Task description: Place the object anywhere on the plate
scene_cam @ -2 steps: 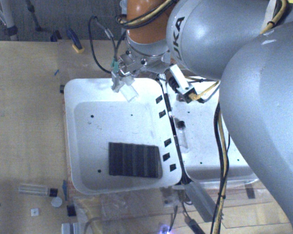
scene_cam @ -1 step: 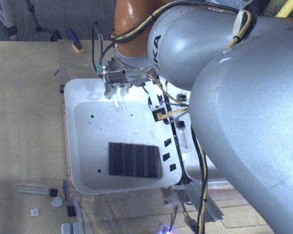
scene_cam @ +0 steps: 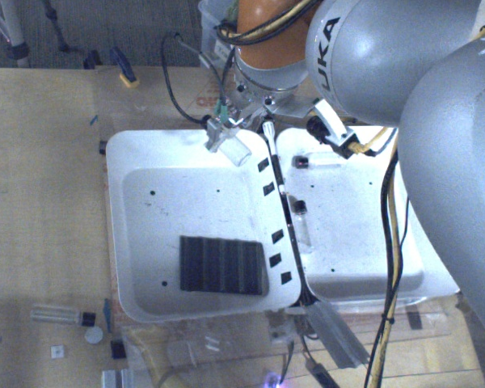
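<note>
A black ridged plate (scene_cam: 222, 265) lies flat in the front half of the left bin (scene_cam: 145, 217). My gripper (scene_cam: 229, 140) hangs over the back edge of that bin, close to the divider between the bins and well behind the plate. A pale, translucent shape (scene_cam: 238, 151) shows at the gripper's tip, but I cannot tell whether it is an object or part of the gripper. The grey arm with its orange band (scene_cam: 267, 14) covers the area above the gripper.
The right bin (scene_cam: 364, 241) holds two small dark pieces (scene_cam: 301, 162) (scene_cam: 299, 207) and a clear item (scene_cam: 304, 234) near the divider. Black markers (scene_cam: 275, 237) line the left bin's right wall. Cables (scene_cam: 388, 257) hang over the right bin. Small parts (scene_cam: 85, 322) lie on the bench in front.
</note>
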`<state>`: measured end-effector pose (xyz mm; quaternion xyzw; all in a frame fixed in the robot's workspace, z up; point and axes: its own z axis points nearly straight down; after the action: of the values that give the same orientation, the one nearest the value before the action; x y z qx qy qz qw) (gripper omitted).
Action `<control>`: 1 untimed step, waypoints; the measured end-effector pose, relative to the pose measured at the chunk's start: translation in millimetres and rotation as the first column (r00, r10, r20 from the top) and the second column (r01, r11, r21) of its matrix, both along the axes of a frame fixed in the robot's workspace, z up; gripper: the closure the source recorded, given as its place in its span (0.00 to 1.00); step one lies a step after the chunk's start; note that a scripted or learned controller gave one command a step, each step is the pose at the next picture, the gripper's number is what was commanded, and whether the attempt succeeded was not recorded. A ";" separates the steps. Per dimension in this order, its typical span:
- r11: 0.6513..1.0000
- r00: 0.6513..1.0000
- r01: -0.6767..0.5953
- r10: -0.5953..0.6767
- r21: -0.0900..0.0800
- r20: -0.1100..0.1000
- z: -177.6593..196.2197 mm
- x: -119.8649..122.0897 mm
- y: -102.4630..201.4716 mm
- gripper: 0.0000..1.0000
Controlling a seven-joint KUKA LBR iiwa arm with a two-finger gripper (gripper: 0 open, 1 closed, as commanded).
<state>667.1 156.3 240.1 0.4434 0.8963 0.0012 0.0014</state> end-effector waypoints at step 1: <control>0.978 0.978 0.208 -0.208 -0.002 -0.007 -45.0 -6.7 57.6 1.00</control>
<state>660.4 213.8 195.1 0.5348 0.8450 -0.0009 -0.0015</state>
